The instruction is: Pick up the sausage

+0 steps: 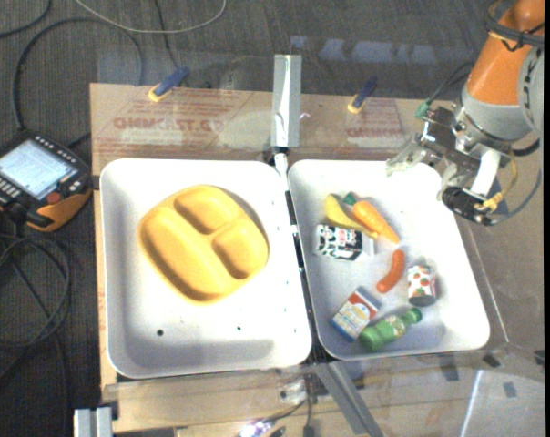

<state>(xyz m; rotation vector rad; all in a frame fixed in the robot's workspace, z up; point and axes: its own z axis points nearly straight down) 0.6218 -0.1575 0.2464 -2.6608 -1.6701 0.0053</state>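
The sausage (391, 270) is a small red-orange link lying at a slant in the right bin (457, 253), right of centre. It rests loose between a black-and-white carton (339, 242) and a strawberry-printed box (422, 283). My gripper (410, 157) hovers over the bin's far right corner, well above and behind the sausage, with nothing seen in it. The arm's grey wrist and orange band (498, 66) rise to the upper right.
An orange carrot (375, 218) and a yellow banana (339, 210) lie just behind the sausage. A small juice carton (354, 315) and a green bottle (391, 329) sit at the bin's near edge. The left bin (129, 335) holds a yellow divided plate (202, 241).
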